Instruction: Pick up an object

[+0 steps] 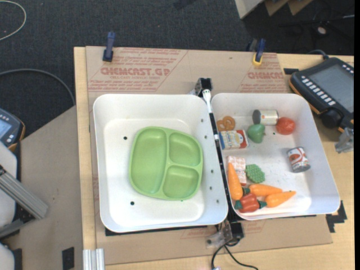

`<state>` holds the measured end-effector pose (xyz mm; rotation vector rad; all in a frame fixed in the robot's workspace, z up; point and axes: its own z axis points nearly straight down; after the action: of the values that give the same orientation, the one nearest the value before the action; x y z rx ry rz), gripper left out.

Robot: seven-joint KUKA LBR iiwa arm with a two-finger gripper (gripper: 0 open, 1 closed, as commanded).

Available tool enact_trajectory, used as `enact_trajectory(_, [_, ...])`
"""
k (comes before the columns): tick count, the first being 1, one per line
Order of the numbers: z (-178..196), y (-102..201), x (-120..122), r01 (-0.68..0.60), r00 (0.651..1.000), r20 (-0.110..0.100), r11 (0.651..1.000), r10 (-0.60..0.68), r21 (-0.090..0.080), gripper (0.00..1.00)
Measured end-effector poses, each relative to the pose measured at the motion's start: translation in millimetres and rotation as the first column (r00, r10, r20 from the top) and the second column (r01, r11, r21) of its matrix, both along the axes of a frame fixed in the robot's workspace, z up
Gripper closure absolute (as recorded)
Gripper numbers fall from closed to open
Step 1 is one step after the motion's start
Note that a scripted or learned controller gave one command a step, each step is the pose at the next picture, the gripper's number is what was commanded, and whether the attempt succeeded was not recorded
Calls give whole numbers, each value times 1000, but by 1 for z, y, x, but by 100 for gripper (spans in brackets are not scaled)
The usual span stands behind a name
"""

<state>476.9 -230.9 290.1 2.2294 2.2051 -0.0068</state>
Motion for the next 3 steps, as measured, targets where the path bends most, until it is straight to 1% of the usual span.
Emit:
enact_trajectory(1, [-210,50,13,-12,1000,-1,1000,12,9,100])
enact_trajectory(2, [33,78,50,-16,1000,19,1000,16,2,100])
enact_trajectory(3, [35,2,62,-5,1000,3,1000,5,1,100])
